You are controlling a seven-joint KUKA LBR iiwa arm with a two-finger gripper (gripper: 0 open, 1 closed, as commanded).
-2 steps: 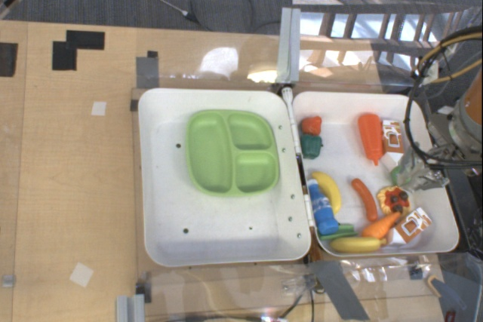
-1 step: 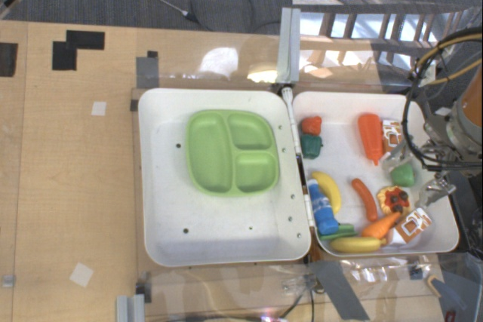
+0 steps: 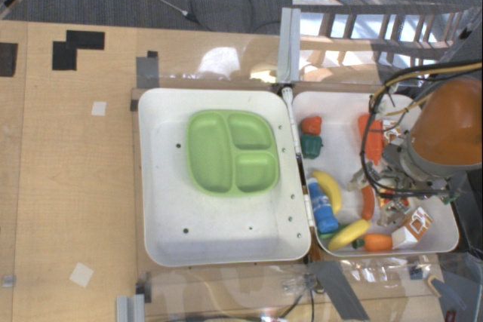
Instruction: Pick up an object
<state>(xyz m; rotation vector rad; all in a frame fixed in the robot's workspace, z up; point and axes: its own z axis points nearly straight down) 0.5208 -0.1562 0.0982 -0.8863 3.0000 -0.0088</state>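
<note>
- Objects for the pick sit in the right bin (image 3: 445, 237), loose pile along its left wall and front edge.
- Landmark: blue bottle (image 3: 323, 209) against the right bin's left wall.
- Two bananas: one (image 3: 327, 188) just right of the bottle, second (image 3: 349, 233) just in front of it.
- Orange piece (image 3: 378, 241) right of the front banana.
- Orange block (image 3: 311, 124) and teal block (image 3: 311, 145) behind the bottle, touching each other.
- Gripper (image 3: 390, 209) low in the right bin, right of the bottle, cables around the wrist; pincer state: cannot tell.
- Green divided plate (image 3: 231, 151) in the left bin (image 3: 162, 237), well left of the bottle.
</note>
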